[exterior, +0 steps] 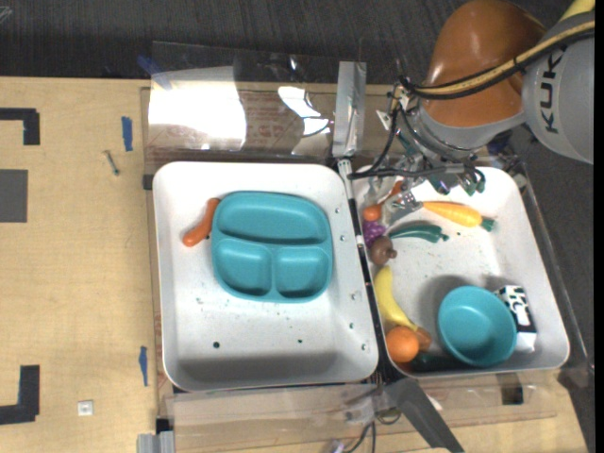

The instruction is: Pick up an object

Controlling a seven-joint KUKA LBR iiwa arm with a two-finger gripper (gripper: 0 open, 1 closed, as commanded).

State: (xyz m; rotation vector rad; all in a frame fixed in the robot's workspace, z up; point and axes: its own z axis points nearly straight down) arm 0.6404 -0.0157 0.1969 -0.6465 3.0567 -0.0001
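Note:
My gripper (pixel 427 168) hangs under the orange wrist band at the far side of the right bin (pixel 543 281), wrapped in cables. Just below it lie a yellow-orange carrot-like piece (pixel 453 213), a green bean-shaped piece (pixel 417 232) and a small orange-and-white item (pixel 401 192). Along the bin's left wall sit a purple piece (pixel 374 230), a brown piece (pixel 380 249), a banana (pixel 385 296) and an orange (pixel 403 345). A teal bowl (pixel 477 325) stands at the front, with a black-and-white box (pixel 518 311) beside it.
The left bin (pixel 179 328) carries a teal divided plate (pixel 272 243) and an orange sausage-shaped piece (pixel 198 225) at the plate's left. A clear plastic sheet (pixel 245 111) and a metal bracket (pixel 347 111) stand behind the bins.

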